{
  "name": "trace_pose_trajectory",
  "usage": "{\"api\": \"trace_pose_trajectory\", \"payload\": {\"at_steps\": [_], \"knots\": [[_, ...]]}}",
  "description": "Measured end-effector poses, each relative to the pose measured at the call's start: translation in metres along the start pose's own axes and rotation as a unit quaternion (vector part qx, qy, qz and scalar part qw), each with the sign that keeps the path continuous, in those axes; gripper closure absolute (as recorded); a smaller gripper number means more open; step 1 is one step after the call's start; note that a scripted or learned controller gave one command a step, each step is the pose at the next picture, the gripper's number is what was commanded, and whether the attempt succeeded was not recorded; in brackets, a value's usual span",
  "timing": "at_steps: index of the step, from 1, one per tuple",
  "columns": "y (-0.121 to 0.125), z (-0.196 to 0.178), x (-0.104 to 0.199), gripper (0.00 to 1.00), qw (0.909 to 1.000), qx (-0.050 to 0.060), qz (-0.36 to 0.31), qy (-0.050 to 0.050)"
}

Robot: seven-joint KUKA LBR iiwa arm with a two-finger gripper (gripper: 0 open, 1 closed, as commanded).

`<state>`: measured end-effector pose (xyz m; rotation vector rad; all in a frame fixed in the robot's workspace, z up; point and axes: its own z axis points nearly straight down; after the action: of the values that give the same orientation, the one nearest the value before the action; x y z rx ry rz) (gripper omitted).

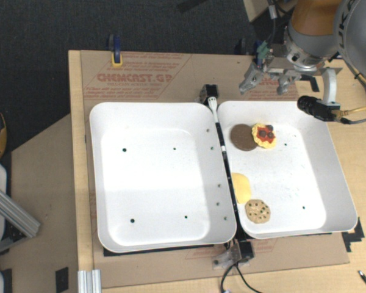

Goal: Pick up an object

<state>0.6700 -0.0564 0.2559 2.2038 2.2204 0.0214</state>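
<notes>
Cardboard-covered surface [140,78] on dark carpet [43,17] bears two white bins; right bin [329,182] holds brown disc [243,137], pizza piece [265,135], yellow piece [241,187], cookie [257,211]; tool [268,85] hovers above far rim, fingers apart, clasping nothing.

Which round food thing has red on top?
The yellow piece with red topping, at the right bin's far end beside the plain brown disc. The others show no red.

The arm [348,17] is grey with an orange band [317,11] above the wrist; black cables run alongside, and the end effector [269,81] is pale metal.
</notes>
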Motion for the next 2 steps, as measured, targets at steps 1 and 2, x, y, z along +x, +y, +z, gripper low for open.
{"api": "trace_pose_trajectory", "payload": {"at_steps": [1,2], "knots": [[-0.003,0.000,-0.004,1.00,1.0000,0.007,0.003,-0.001],[0.000,-0.088,0.090,1.00,1.0000,0.003,-0.001,0.001]]}}
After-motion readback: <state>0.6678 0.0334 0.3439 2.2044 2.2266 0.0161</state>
